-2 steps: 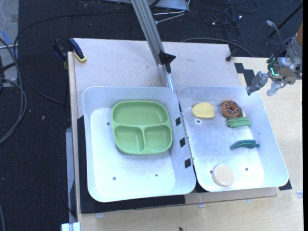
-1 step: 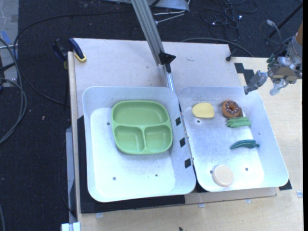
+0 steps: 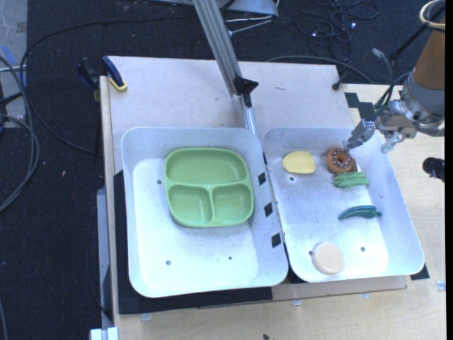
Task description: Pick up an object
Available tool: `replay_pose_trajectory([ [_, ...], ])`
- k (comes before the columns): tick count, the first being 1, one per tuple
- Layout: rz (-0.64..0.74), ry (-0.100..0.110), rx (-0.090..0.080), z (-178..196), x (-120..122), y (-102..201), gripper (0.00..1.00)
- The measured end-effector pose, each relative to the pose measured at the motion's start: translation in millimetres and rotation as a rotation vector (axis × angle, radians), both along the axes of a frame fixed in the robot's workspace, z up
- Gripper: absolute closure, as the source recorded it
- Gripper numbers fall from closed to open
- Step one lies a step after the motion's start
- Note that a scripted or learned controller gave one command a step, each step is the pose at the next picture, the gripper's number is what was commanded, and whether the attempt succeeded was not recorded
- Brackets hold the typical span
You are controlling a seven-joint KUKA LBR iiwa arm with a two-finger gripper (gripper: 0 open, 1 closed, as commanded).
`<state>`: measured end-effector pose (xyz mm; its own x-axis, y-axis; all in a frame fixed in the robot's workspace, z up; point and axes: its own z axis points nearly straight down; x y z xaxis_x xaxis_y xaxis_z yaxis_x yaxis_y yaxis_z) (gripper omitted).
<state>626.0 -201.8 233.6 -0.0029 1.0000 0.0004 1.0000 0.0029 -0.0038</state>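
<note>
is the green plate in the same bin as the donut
No, the green plate lies in the left bin, while the donut sits in the right bin.

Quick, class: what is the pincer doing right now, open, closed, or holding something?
Pincer: open, holding nothing, its fingers spread above the right bin, just right of the doughnut.

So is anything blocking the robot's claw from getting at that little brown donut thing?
Nothing visible is in the way. The gripper sits just above and to the right of the donut in the right bin. The green pieces lie on the donut's near side and the yellow piece to its left, away from the approach.
</note>
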Motion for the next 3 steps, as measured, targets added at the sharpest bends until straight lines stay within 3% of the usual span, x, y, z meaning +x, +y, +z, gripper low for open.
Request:
replay_pose_trajectory([
  [2,-0.003,0.0,0.0,-117,-10,-8,0.0],
  [3,-0.002,-0.006,-0.002,-103,-8,-9,1.0],
])
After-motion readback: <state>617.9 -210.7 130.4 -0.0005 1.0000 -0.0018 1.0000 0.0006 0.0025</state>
